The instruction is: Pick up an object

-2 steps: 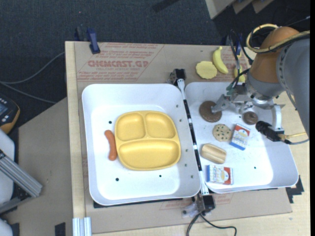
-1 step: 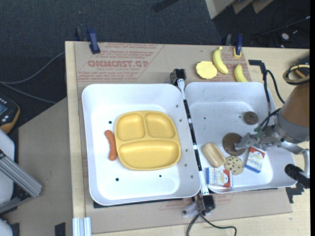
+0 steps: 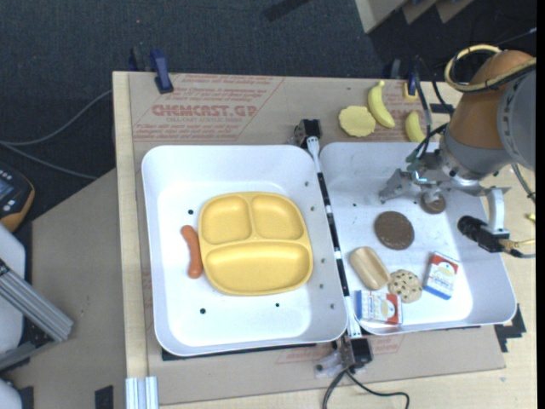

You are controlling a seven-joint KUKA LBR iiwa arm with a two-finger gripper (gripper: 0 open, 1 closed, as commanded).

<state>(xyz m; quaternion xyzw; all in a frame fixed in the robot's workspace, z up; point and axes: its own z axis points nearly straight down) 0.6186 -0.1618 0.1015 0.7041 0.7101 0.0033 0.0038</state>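
Cardboard covers the bench (image 3: 213,109), and on it sit two white bins, likely there to keep loose things from sliding off. The left bin (image 3: 162,228) lies well to the left of the gripper. The right bin (image 3: 358,177) is the one the arm (image 3: 481,118) reaches into, bent downward so the gripper (image 3: 421,190) sits low over the bin's back half. Whether it is open or closed cannot be told from this slanted view, and nothing can be seen held in it.

A yellow divided plate (image 3: 254,244) fills the middle of the left bin, with a sausage (image 3: 192,251) just beside its far edge.

The likeliest targets lie in the right bin. A brown disc (image 3: 395,229) is nearest, just in front of the gripper and slightly left. Beyond it are a bread roll (image 3: 370,267), a red carton (image 3: 441,277), a blue carton (image 3: 378,307) and a cookie (image 3: 406,285). A banana (image 3: 381,106) lies behind the gripper, outside the bins.

A short forward move and descent would probably meet the disc, though its flatness may defeat a pinch.
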